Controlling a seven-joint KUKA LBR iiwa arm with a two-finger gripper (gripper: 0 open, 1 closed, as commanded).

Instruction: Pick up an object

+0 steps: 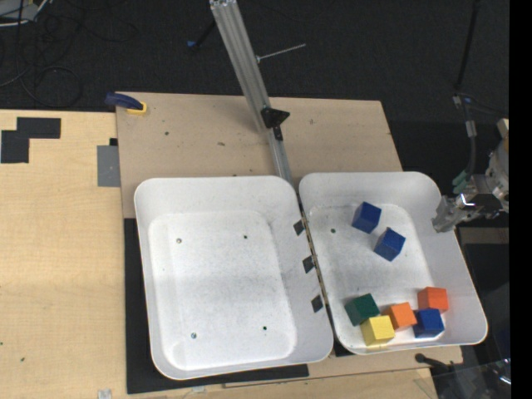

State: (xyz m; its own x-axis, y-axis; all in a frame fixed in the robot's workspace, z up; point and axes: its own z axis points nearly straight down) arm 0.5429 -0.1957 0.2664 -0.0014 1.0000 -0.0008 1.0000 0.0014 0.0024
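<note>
Blocks all sit in the right bin (453,248), seven by my count: three blue, two orange, one green and one yellow. Two of the blue cubes (366,217) (390,243) are up near the middle just beside each other, and the rest are bunched at the near edge – green cube (361,307), yellow cube (378,329), an orange cube (402,314), another orange cube (433,298) and the third blue cube (429,322). Gripper (453,210) hangs just off that bin's right rim with nothing in it, can't tell how its jaws stand, and the left bin (158,202) sits next door.
</note>
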